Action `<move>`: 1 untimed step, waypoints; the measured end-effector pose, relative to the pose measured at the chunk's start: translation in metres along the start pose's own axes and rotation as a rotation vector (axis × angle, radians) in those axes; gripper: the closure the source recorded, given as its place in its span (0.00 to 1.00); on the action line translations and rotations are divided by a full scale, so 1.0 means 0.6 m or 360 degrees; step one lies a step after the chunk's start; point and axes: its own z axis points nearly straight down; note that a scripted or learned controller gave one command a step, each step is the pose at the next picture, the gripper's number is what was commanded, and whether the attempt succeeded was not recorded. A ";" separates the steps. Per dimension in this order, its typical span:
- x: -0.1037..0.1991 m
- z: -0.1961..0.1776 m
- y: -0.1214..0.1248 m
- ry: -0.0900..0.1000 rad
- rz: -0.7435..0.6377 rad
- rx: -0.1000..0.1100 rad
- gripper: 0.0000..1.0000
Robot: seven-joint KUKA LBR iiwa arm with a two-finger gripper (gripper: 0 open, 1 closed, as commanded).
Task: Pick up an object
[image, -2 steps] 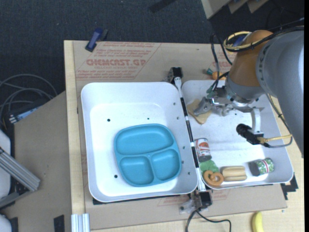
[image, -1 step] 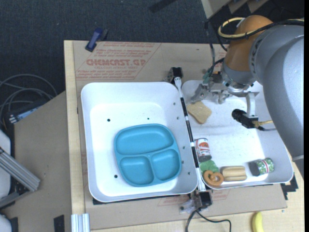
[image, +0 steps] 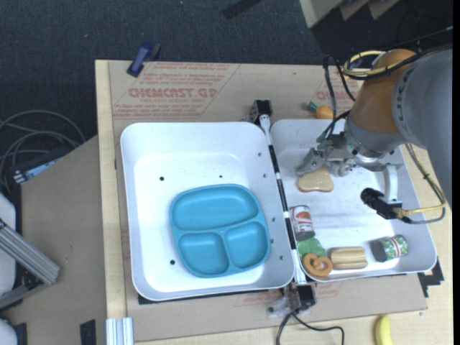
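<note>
In the left bin [image: 136, 149], a shallow white tray, lies a light-blue plastic divided plate [image: 219, 228] with three compartments, well apart from the arm and not in play for the coming move. The black clamp bar [image: 277, 178] runs down between the two bins.

In the right bin [image: 287, 131], just past that bar, a flat tan piece shaped like a slice of toast [image: 316, 183] lies on the floor, its longer side running roughly left to right. It is the nearest thing to the gripper [image: 320, 160], which hangs just above and touching or almost touching its upper edge; so the target, as I judge it, lies directly below and a shade toward the camera from the gripper. Whether the gripper is spread or closed cannot be told here: the metal parts at the wrist blur together, and nothing is plainly between them.

Lower in the same bin sit a small red-and-white can [image: 302, 221], a green leafy toy piece [image: 310, 246], an orange ring like a doughnut [image: 318, 264], a tan hot-dog bun [image: 348, 258] lying left to right, and a small green-labelled can [image: 392, 247] on its side. A black cable fitting [image: 377, 201] hangs off the arm above the bin floor. The grey and orange arm [image: 402, 99] covers the bin's upper right corner, so what lies under it is hidden.
</note>
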 end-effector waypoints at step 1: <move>0.001 -0.018 0.002 0.0000 -0.0001 -0.0005 1.00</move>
